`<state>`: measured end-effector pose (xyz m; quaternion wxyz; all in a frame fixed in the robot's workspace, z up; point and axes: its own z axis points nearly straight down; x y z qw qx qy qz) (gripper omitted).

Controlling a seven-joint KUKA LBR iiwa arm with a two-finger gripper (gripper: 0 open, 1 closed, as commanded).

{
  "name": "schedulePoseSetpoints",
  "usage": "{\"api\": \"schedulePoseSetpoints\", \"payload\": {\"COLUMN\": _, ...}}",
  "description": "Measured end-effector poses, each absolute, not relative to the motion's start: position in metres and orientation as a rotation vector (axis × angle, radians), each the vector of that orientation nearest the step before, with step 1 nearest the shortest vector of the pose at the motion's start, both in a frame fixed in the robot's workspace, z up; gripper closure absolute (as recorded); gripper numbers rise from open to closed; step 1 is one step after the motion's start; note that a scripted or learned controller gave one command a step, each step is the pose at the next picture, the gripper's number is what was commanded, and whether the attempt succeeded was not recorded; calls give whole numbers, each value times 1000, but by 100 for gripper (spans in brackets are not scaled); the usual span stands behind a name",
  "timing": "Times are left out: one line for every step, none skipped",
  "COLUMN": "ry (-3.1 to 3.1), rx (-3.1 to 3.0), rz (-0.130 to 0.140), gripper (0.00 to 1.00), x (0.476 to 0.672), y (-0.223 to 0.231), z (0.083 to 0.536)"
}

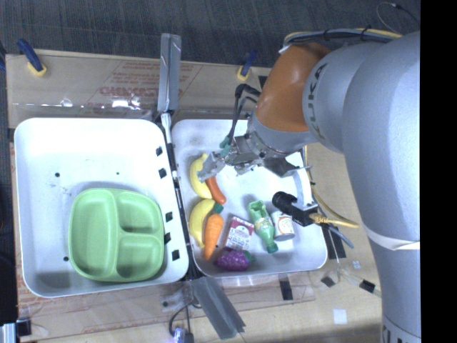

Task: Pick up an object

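Observation:
My gripper (212, 166) hangs low over the upper left part of the right bin (314, 257), reaching in from the right. Directly under it are a yellow banana (196, 177) and a small orange-red carrot (216, 191); whether it touches either I cannot tell. Lower in the same bin lie a second banana (199, 220), a larger carrot (212, 233), a pink carton (240, 233), purple grapes (233, 259), a green bottle (262, 226) and a small can (285, 226).
The left bin (43, 141) holds a green divided plate (116, 234) in its lower half. A raised divider (170, 170) separates the two bins. The arm's bulk covers the right bin's upper right corner.

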<state>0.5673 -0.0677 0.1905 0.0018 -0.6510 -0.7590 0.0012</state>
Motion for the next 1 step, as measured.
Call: {"api": "schedulePoseSetpoints", "payload": {"ry": -2436, "rx": -1981, "rz": 1, "gripper": 0, "x": 582, "y": -99, "z": 106}}
